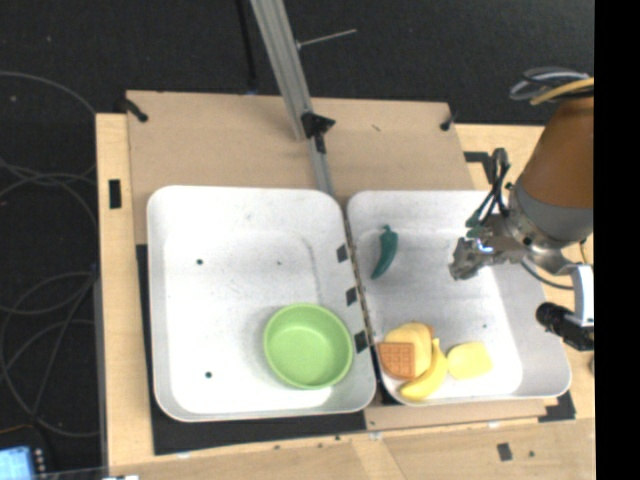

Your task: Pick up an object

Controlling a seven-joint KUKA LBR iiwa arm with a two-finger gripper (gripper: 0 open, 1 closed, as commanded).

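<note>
While the gripper (466,261) hangs over the right bin (430,218), finger spread untellable: centre squarely over the green pepper (384,251), then descend.

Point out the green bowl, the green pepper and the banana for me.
green bowl (308,345), camera view, inner bottom.
green pepper (384,254), camera view, mid body.
banana (430,378), camera view, curved middle.

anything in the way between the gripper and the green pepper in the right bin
Nothing visible. The gripper hangs over the right bin, and only bare white floor lies between it and the green pepper. The yellow toys sit nearer the front, off that line.
</note>
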